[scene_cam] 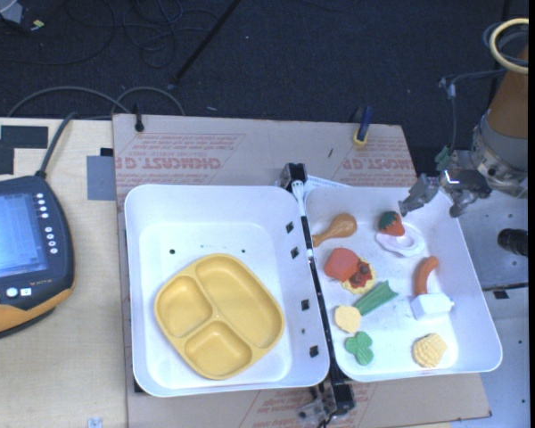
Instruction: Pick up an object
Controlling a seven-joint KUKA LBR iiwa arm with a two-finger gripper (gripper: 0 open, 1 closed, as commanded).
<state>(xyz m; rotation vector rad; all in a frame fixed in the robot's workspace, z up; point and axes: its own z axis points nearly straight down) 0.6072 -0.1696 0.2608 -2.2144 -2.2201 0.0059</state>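
Nearest the camera, toy corn and broccoli lie at the right bin's 6 o'clock edge. At 1 o'clock my gripper hangs spread and empty, just beside the strawberry on its white dish. I reckon closing there could clip the dish or the bin wall.

Glossy yellow plastic tray, smooth white plastic bins, matt cardboard sheet
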